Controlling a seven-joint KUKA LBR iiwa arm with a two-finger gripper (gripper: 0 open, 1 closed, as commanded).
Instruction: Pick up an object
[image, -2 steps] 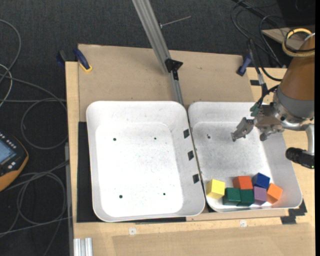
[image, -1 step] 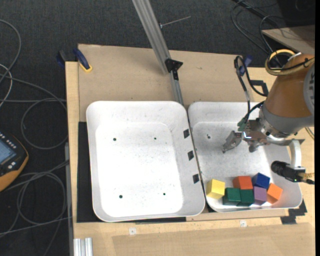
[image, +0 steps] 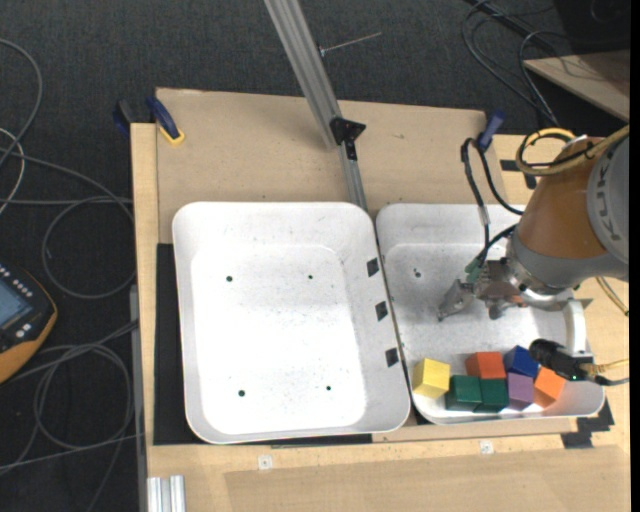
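The bench (image: 250, 140) carries two white bins. The left bin (image: 275, 320) lies at nine o'clock of the right bin (image: 430, 250). Over the right bin's middle the gripper (image: 472, 297) hangs with fingers spread, pinching nothing. At its six o'clock cluster the blocks: yellow (image: 433, 377), green (image: 477, 392), red (image: 489, 365), purple (image: 521, 387), blue (image: 521, 359), orange (image: 550, 383).
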